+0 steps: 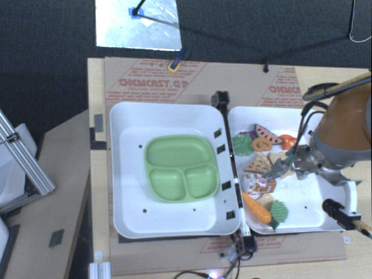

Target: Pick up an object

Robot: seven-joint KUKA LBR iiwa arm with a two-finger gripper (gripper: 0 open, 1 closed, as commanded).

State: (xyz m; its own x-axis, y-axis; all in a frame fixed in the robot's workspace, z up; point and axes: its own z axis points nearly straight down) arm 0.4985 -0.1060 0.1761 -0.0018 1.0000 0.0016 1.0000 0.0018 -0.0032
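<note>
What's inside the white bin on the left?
The left bin holds one green divided tray, lying flat with three compartments that hold nothing. Whatever is beneath the tray is covered by it.

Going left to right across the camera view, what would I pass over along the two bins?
Left bin → green divided plate → black divider between the bins → carrot → gripper → arm.

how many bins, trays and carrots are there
bins: 2, left and right
tray: 1
carrot: 1
total: 4
</note>
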